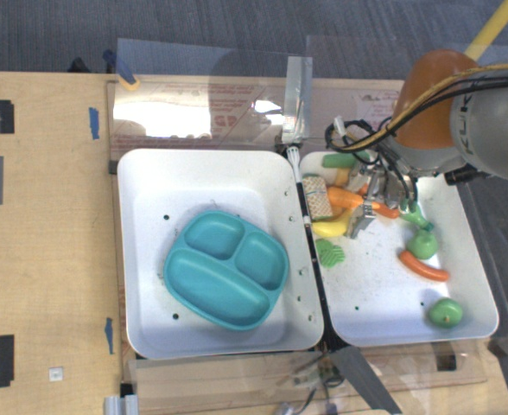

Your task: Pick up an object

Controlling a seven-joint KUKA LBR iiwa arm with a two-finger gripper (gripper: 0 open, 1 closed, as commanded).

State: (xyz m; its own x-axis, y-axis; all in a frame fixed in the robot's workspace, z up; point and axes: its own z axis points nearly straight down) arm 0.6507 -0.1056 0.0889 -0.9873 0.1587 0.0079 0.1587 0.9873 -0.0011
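A glossy teal divided plate (pixel 226 269) with three rounded compartments lies in the left bin (pixel 150 180). The right bin (pixel 470 258) holds small plastic toy foods: a yellow piece (pixel 329 228), an orange carrot (pixel 423 268) and a green apple (pixel 445 313) near its front right corner. The metal pincer (pixel 364 216) hangs over the foods at that bin's back left; I cannot tell its state.

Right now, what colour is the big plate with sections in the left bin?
The plate is teal blue, plain to see in the camera view.
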